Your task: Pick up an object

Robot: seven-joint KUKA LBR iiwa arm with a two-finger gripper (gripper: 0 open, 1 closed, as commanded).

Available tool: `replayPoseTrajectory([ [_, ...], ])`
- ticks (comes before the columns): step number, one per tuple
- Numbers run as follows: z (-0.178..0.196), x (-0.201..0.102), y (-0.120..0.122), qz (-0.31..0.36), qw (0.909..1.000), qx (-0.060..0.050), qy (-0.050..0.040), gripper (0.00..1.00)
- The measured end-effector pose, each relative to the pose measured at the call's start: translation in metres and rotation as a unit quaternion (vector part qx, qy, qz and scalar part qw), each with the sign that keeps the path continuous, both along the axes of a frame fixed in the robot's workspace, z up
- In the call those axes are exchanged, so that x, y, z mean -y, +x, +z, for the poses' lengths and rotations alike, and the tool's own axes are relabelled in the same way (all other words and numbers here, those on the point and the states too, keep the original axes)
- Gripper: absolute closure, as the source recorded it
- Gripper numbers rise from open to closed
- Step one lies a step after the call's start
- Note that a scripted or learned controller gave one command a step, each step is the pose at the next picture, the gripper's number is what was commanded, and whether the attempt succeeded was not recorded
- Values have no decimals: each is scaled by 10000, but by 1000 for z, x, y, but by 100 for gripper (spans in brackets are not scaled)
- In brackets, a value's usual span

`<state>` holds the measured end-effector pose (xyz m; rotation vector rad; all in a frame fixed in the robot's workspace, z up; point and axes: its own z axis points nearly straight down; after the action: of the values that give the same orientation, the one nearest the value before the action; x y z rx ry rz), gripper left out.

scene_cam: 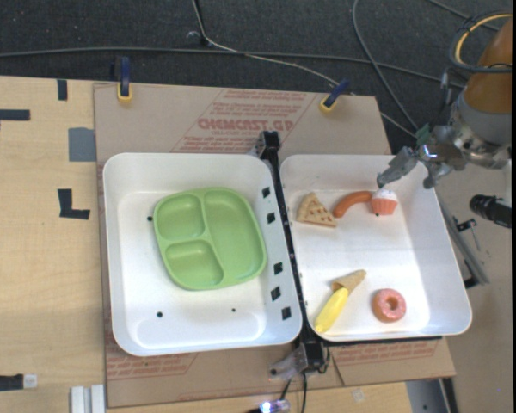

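The right bin [430, 256] holds several toy foods. A tan waffle wedge [315, 212] lies at its upper left, with an orange sausage [353, 202] beside it and a pink-and-white cupcake [384, 202] next to that. A yellow banana [330, 310] and a tan cone piece [350, 280] lie near the front, with a pink donut [389, 305] to their right. My gripper [410, 170] hangs over the bin's upper right corner, just above and right of the cupcake. Its two fingers [394, 169] stand spread apart with nothing between them.
The left bin [129, 317] carries a green divided plate [210, 237]. A black divider with clips [279, 231] runs between the bins. Cables [241, 50] cross the dark bench behind. The arm's wrist [486, 101] stands off the right bin's far right corner.
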<state>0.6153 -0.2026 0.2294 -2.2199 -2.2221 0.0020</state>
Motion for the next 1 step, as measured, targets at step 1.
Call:
replayPoseTrajectory([
  [1, -45, 2, -6, 0, 10000, -20, 1, 0],
])
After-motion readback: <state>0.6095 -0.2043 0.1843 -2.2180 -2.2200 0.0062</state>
